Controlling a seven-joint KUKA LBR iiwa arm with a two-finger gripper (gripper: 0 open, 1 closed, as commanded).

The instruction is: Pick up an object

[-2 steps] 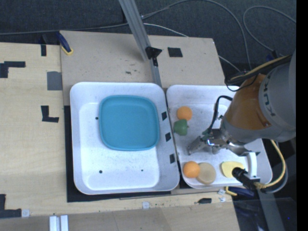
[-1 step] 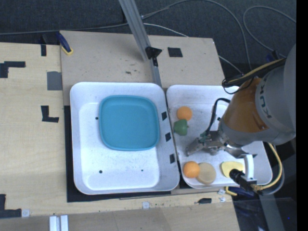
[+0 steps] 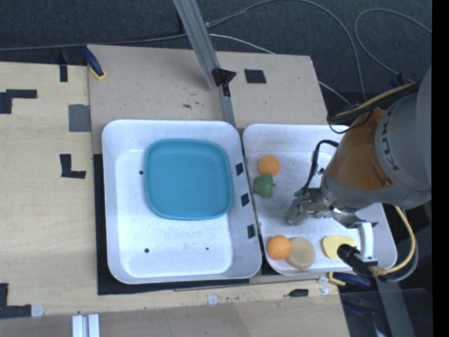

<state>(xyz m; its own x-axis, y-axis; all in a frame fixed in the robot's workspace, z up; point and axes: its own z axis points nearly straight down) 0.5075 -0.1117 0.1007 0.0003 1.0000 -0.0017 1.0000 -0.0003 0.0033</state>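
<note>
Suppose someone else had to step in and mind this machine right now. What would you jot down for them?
Pincer: low in the right bin, mid-floor, with nothing seen between its fingers; whether open or shut is unclear.
Right bin contents: orange ball and green piece near the left wall; second orange ball, tan round piece and yellow piece along the front.
Left bin: blue plate.
Done: nothing picked up yet.
Left: grasp one object and lift it.

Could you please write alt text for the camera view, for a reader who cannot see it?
The gripper hangs over the right bin, among two orange balls, a green object, a tan disc and a yellow piece. The left bin holds a blue plate.
</note>
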